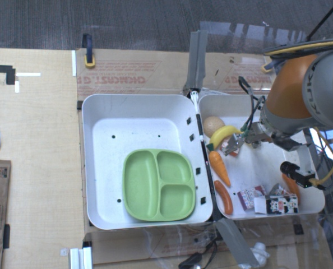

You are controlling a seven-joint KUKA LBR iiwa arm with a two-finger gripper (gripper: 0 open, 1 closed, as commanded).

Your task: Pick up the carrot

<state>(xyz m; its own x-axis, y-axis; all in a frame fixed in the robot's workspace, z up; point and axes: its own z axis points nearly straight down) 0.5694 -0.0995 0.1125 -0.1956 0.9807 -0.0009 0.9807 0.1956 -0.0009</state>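
Carrot lying on the floor of the right bin, close against the divider wall shared with the left bin. Just above the carrot: a banana and a beige ball. Just below it: a sausage. Gripper beside the banana, above-right of the carrot; finger state cannot be told. A green divided plate lies left of the carrot in the left bin.
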